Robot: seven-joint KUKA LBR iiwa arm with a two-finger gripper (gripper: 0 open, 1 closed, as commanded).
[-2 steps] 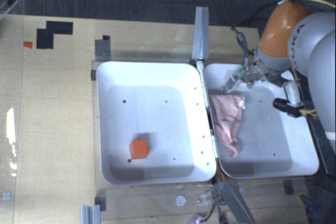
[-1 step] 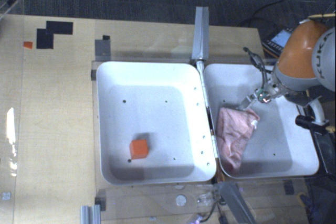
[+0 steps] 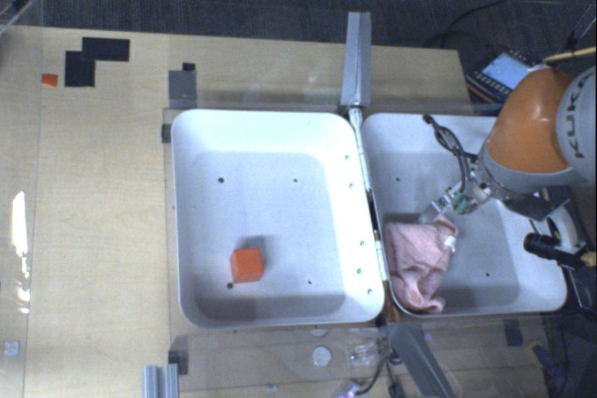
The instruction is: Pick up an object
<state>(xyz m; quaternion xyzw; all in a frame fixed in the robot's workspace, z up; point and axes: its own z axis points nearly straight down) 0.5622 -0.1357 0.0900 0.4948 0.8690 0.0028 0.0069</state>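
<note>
- Left bin (image 3: 187, 200): orange block (image 3: 247, 265) near front-left corner, apart from walls; open floor elsewhere.
- Right bin (image 3: 522, 289): pink cloth (image 3: 418, 264) crumpled against its left wall.
- Gripper (image 3: 451, 208): at cloth's upper edge; grip state cannot be told.

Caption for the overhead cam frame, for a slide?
Gripper over pink cloth in right bin; orange block in left bin.

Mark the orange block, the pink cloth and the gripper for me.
orange block (image 3: 247, 265): camera view, middle of its top face, in the left bin.
pink cloth (image 3: 417, 261): camera view, middle of the crumpled fabric, in the right bin.
gripper (image 3: 454, 205): camera view, its tip at the cloth's upper edge.
</note>
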